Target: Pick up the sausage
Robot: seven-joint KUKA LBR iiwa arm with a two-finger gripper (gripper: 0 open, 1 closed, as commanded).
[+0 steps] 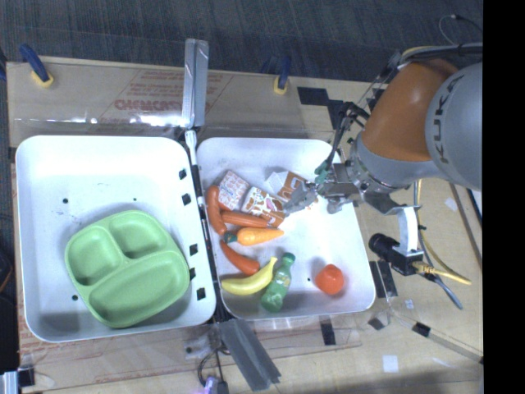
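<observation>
Camera view, slanted down on both bins: step in hand judged as the approach, sausage not yet gripped.

Sausage location: right bin, far left side, lying lengthwise along the wall shared with the left bin. Lower end close to a carrot; upper end just beside snack packets.

Gripper location: upper middle of the right bin, over the packets' right edge, well apart from the sausage. Packets between gripper and target. Nothing seen held. Spread or closed: cannot tell, detail too blurred.

Recommended for the step:
- Travel left across the bin at a height clear of the packets, then descend over the sausage's middle.
- Turn the wrist to close across the narrow width, not along the length.
- Keep the wall-side clearance in mind; little room judged between sausage and bin wall, collision risk there.
- Avoid the carrot and the second orange-red piece beside the target; wrong-item pick likely if descent drifts right.
- Lift straight up and confirm the hold before moving away
</observation>
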